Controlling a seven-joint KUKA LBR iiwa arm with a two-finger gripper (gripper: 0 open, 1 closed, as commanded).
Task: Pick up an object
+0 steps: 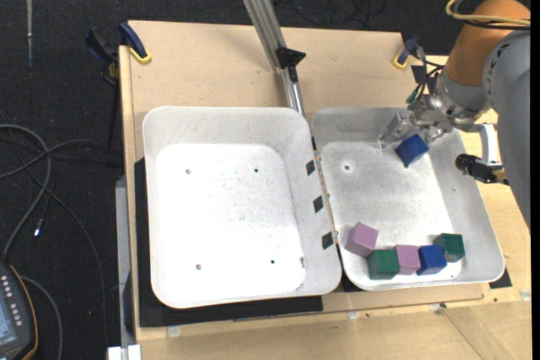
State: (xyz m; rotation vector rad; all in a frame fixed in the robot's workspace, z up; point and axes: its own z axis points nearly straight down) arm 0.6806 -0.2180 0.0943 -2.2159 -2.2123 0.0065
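Jaws (411,139) pinch 1 blue cube (412,151); 5 cubes (407,258) in right bin (396,190)

Landmark: right bin (472,206), on the worktop (211,67).
Left bin (160,181): just beside the right bin, on its left, rims touching.
Gripper (411,133): over the right bin's far part, a block (412,150) between its jaws, near the far rim.
Five cubes (405,253): inside the right bin along its near rim, clustered, several touching.
Metal pole (257,0): behind both bins, slanting down toward the seam between them.
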